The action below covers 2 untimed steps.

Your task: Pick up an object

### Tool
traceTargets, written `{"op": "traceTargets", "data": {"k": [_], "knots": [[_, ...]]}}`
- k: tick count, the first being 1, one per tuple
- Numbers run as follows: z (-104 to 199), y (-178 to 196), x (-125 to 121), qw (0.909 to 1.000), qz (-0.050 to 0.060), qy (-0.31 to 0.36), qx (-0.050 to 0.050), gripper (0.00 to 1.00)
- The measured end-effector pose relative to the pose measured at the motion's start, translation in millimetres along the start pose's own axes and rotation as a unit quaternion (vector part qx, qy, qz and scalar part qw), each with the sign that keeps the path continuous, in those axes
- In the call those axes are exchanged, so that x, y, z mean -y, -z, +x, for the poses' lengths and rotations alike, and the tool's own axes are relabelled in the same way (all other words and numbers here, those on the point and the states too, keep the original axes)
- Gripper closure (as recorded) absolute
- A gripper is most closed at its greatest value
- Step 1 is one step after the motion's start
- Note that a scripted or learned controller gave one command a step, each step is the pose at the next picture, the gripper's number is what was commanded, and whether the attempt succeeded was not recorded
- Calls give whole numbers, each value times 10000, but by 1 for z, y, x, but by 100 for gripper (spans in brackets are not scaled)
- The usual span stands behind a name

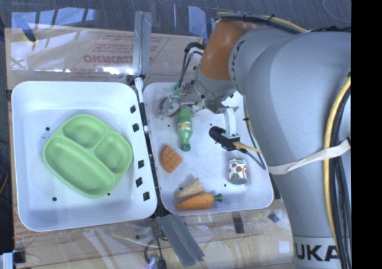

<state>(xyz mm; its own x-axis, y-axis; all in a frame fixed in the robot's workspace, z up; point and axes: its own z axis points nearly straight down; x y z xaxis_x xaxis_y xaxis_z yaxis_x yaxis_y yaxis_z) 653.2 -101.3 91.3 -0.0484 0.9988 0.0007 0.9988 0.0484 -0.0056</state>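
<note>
Camera view, high over the table (71, 47).

Jo: The grey arm (286, 83) is in from the right, Sam, with its orange band over the far end of the right bin (206, 166).

Sam: And the jaws?

Jo: Can't tell! They're buried in the wrist hardware right at the upper end of the green bottle (185, 126). Wide, narrow or closed on it, I can't make out.

Sam: Where's that bottle lying?

Jo: In the far half of the right bin, lengthwise, with its narrow end pointing at the near wall. Just beside that tip is an orange waffle (170, 158). Near the front wall a bread wedge (190, 188) touches a carrot (196, 201). Off to the right there's a small red-and-white can (237, 170).

Sam: Left bin (24, 160)?

Jo: A green divided plate (89, 154) with three compartments, lying in the middle.
</note>
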Motion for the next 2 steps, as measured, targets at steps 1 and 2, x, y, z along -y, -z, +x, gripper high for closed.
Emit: {"op": "traceTargets", "data": {"k": [1,2], "knots": [[1,11,-1,10000,3,25,-4,100],[73,101,57,10000,-11,89,-2,100]]}}
